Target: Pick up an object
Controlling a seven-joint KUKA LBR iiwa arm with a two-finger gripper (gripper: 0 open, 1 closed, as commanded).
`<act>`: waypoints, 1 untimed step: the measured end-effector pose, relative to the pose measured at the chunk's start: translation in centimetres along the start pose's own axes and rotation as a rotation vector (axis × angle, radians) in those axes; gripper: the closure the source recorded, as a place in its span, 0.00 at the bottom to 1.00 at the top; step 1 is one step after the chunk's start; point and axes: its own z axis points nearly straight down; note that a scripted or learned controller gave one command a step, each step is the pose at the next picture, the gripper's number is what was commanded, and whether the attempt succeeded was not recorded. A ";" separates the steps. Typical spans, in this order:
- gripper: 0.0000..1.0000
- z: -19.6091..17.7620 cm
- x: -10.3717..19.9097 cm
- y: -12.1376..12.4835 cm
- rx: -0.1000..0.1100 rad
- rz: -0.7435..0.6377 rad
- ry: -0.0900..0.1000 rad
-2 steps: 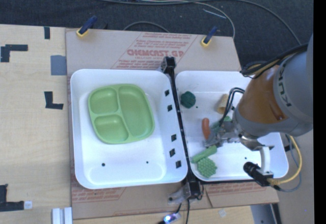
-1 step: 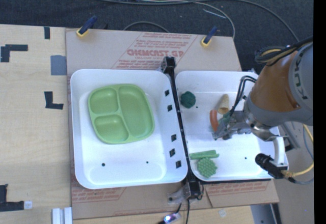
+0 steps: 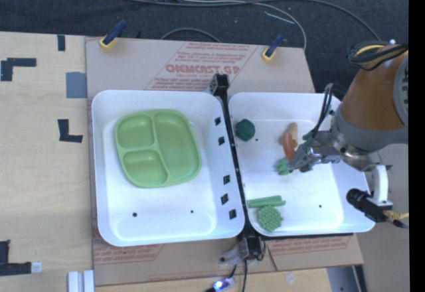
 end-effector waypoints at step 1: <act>1.00 -0.1 4.4 -0.4 0.006 -0.004 0.003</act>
